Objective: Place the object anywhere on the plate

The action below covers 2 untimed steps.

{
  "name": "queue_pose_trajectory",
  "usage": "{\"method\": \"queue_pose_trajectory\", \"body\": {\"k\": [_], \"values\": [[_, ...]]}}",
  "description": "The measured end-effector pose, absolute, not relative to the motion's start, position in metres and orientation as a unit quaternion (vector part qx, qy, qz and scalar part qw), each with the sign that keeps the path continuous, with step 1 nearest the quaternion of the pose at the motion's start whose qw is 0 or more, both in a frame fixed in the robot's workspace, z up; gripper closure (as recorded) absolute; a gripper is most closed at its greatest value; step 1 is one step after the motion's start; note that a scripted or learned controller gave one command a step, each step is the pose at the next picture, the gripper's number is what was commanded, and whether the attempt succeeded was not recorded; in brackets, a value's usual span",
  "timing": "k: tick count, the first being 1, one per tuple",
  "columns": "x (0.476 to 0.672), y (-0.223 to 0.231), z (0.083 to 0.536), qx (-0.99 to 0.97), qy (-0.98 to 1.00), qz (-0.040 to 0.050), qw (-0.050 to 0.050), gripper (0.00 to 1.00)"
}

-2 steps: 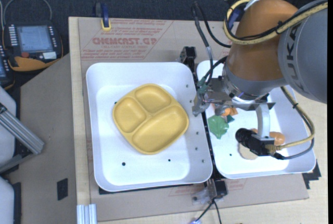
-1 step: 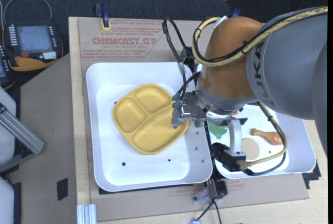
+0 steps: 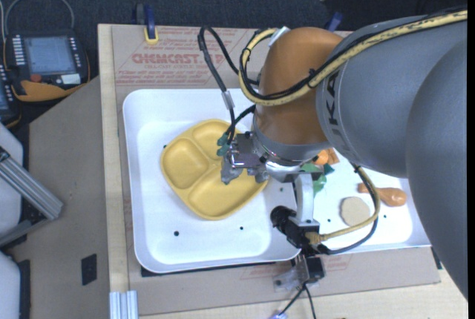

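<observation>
A yellow plate with three compartments lies in the left white bin, a little tilted. My gripper hangs over the plate's right edge, and the orange-banded wrist hides most of it. A small green piece shows at the gripper's left side, over the plate's rim. I cannot tell whether it is a held object or part of the tool.
The right bin holds a tan round piece, an orange item, and orange and green bits half hidden by the arm. A cable with a black connector hangs over the divider between the bins.
</observation>
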<state>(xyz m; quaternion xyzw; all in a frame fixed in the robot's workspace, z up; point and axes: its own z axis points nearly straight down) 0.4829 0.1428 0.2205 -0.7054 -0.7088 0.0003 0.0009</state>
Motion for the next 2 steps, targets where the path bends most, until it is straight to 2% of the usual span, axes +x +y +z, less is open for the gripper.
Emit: {"method": "queue_pose_trajectory", "body": {"k": [1, 2], "values": [[0.4790, 0.1217, 0.2292, -0.708, -0.706, 0.0005, 0.001, 1.00], [0.4790, 0.1225, 0.2286, -0.707, -0.707, 0.0007, 0.001, 0.00]]}}
